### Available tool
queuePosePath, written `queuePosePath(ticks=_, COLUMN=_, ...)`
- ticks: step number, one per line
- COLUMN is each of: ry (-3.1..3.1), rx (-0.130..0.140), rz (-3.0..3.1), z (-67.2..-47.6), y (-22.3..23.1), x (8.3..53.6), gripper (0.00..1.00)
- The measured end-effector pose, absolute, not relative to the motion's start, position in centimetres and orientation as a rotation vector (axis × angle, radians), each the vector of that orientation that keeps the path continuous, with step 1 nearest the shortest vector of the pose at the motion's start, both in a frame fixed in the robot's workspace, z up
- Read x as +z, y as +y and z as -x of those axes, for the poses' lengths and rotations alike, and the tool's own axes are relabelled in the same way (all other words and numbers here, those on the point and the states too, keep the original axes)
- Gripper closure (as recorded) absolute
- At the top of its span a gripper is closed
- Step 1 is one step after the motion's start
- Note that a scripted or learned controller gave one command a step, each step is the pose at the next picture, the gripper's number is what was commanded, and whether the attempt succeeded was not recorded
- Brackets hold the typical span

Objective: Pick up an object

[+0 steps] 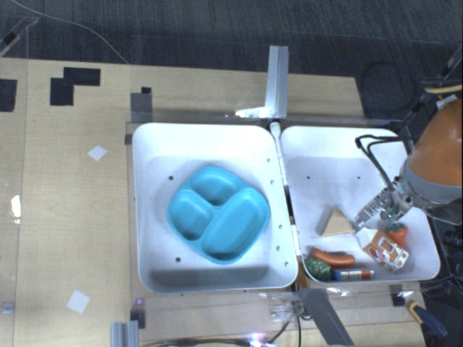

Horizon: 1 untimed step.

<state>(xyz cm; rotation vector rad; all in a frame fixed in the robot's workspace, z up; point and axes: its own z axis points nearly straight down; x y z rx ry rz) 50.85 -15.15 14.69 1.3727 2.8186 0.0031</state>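
Note:
My gripper [377,214] hangs low over the right bin [340,165], near its lower right part. It sits just right of a tan wedge-shaped block [335,223] and above a small orange-and-white packet [385,251]. A toy carrot [396,233] lies under the wrist. A red-orange sausage [333,256], a green round item [317,267] and a marker-like stick [352,274] lie along the bin's front wall. Nothing shows between the fingers.
The left bin [152,157] holds a blue three-compartment plate [218,212]. A metal post [277,82] stands behind the divider between the bins. Black cables loop over the right bin's far corner [376,150].

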Motion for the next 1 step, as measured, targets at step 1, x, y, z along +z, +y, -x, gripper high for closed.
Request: queuePosePath(ticks=1, ry=2.645, rx=0.007, rz=-1.669, z=-49.12, y=-14.44, x=10.89, gripper=1.0)
